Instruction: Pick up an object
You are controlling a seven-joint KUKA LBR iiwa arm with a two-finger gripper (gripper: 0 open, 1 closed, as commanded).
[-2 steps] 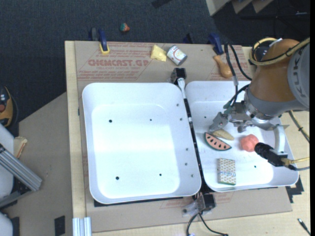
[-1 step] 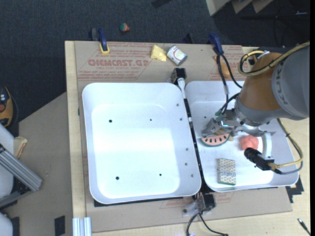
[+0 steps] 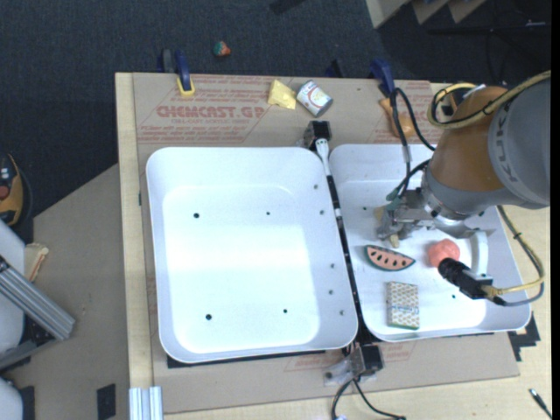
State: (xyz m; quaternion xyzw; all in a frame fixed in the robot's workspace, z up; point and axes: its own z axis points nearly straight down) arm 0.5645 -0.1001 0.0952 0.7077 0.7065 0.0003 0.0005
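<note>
In the right bin (image 3: pixel 367 169) lie a watermelon-slice toy (image 3: pixel 389 257), a red ball (image 3: pixel 443 252) and a small patterned green-and-tan box (image 3: pixel 402 304). My gripper (image 3: pixel 395 224) hangs low over the bin's middle, just above the watermelon slice and left of the red ball. The wrist blocks my sight of the fingertips, and I see nothing held between them.
The left bin (image 3: pixel 175 173) is white with a few dark dots. Behind the bins, on the cardboard, lie a yellow piece (image 3: pixel 282 95) and a small white box (image 3: pixel 314 98). Blue clamps (image 3: pixel 182 66) hold the board's back edge.
</note>
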